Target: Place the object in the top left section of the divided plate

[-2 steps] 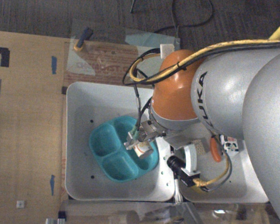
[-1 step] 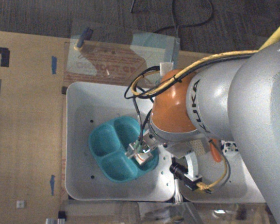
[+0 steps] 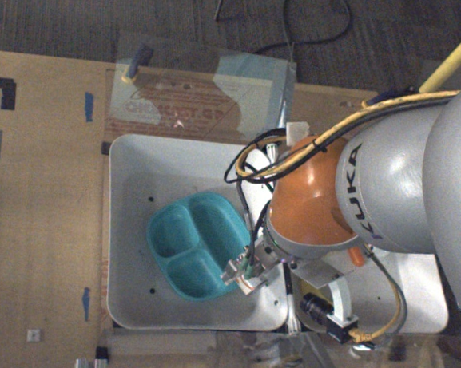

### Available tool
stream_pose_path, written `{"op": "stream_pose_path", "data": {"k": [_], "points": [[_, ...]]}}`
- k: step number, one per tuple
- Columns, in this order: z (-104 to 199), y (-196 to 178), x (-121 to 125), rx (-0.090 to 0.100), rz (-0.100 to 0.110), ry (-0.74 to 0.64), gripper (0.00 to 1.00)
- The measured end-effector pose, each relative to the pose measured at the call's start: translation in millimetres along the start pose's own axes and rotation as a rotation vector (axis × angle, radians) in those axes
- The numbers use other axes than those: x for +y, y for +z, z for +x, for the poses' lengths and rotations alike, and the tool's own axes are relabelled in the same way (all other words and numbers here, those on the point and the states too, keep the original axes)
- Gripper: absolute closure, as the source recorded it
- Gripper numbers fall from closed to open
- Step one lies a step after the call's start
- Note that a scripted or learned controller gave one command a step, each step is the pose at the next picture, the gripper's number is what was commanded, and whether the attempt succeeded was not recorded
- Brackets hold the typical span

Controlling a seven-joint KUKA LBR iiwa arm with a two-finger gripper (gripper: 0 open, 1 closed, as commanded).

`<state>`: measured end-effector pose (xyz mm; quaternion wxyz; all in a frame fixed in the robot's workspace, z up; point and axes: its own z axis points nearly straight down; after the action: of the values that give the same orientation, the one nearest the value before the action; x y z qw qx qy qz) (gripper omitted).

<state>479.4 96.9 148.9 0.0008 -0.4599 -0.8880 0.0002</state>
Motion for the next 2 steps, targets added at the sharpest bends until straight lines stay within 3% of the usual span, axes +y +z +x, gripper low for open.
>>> {"op": "stream_pose_path", "data": {"k": [1,2], "points": [[27.8,-28.3,140.6,-0.003,-0.004,-0.134,1.00],[41.5,-56.5,79.8,-0.001,-0.001,-0.116,1.00]]}}
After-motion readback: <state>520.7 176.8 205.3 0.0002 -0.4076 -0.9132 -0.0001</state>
